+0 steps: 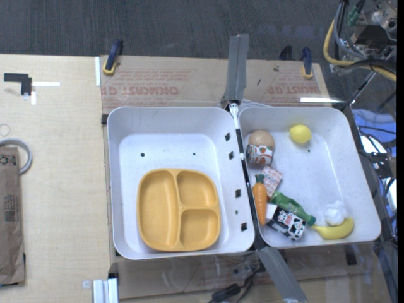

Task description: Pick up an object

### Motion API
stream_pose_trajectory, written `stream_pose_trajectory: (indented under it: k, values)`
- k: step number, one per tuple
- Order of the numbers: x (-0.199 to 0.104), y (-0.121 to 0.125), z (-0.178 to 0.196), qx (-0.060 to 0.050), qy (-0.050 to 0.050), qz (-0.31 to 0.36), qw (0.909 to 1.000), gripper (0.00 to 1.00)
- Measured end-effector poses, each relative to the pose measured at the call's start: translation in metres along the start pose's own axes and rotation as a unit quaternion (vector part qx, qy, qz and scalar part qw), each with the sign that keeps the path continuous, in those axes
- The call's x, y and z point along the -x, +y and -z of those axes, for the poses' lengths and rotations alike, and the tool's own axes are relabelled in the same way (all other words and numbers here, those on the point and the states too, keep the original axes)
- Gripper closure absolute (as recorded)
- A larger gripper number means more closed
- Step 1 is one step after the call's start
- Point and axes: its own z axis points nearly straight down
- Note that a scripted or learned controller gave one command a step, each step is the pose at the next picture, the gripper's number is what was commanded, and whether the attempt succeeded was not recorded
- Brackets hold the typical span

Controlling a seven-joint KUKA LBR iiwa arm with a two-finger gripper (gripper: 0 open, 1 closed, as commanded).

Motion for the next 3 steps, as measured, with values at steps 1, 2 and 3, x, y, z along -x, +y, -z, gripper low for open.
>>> stream_pose_trajectory:
  k: [1,2,3]
  values:
    - [-0.034,0.001,-0.004,0.001,0.0,0.068,0.9977,1.0]
    - [-0.071,0.002,-0.012,0.001,0.0,0.143,0.9898,1.0]
    - [-0.109,0.002,-0.033,0.001,0.0,0.224,0.9745,1.0]
